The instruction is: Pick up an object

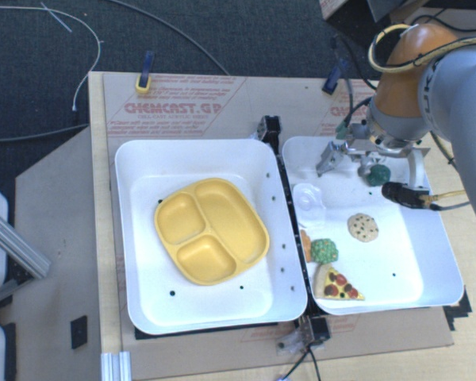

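The gripper [351, 155] is positioned over the right bin [436, 252] near a green object [377, 173]; its grip state cannot be determined.

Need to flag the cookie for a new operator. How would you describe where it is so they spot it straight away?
Look in the right white bin, near its middle. The cookie is a flat tan disc with dark chips. Unlike the green broccoli and the pizza slice nearer the front, it is round and pale.

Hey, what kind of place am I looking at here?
Most likely a robotics lab test bench: a grey and orange robot arm reaches over two white bins, toy food such as a cookie and a pizza slice lies in one, and loose cables run over the carpet.
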Controlling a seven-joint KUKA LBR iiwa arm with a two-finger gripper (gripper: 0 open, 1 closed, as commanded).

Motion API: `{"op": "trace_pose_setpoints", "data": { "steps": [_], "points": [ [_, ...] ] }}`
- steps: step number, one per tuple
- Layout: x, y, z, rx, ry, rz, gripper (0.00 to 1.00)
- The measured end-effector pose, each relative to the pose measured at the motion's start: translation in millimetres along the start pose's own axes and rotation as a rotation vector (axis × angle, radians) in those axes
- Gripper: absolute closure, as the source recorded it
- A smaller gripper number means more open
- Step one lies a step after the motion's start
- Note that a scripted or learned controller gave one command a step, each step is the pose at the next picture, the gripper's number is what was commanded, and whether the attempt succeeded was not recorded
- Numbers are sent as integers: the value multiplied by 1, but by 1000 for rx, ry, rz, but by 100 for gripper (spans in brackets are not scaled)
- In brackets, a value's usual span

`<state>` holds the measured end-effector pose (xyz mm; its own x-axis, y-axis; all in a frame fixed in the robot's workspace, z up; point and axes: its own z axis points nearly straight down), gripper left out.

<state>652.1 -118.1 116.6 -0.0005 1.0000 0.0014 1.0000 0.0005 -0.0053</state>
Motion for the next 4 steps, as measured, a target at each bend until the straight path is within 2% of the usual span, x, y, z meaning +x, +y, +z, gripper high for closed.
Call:
{"op": "trace_pose_setpoints", "data": {
  "steps": [1, 2, 4],
  "points": [
    [1, 0, 34, 0, 0, 0, 0],
    [1, 1, 20, -5, 0, 0, 100],
    [3, -9, -75, -10, -2, 0, 100]
  ]
}}
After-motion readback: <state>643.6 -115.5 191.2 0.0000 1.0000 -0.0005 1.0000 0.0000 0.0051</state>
